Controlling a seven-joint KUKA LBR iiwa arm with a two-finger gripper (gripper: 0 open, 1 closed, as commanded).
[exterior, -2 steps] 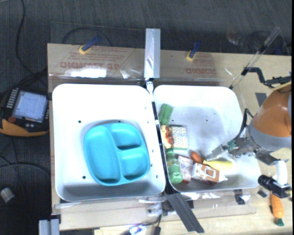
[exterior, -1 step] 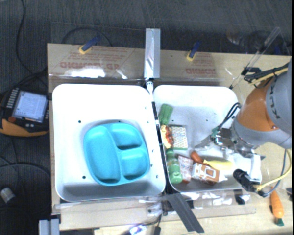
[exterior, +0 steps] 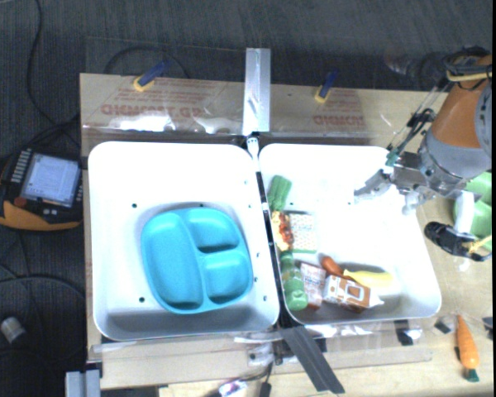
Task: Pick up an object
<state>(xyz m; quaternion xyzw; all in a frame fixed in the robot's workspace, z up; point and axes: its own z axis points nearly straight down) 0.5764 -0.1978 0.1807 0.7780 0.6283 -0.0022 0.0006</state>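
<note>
The right bin (exterior: 397, 160) holds several small items along its left and front sides: a green piece (exterior: 279, 190), a printed packet (exterior: 286, 227), green round pieces (exterior: 294, 289), a brown carton (exterior: 345, 292), a yellow banana-like piece (exterior: 372, 277) and a small orange-red piece (exterior: 331, 265). My gripper (exterior: 386, 196) hangs over the bin's right half, above bare white floor and well to the right of the items. Its fingers stand apart and hold nothing.
The left bin (exterior: 116, 172) carries a blue divided tray (exterior: 197, 257). A metal bar (exterior: 257, 89) stands behind the divide between the bins. A control pendant (exterior: 41, 184) lies at far left. Green objects (exterior: 477, 209) and an orange tool (exterior: 467, 350) lie beyond the right bin.
</note>
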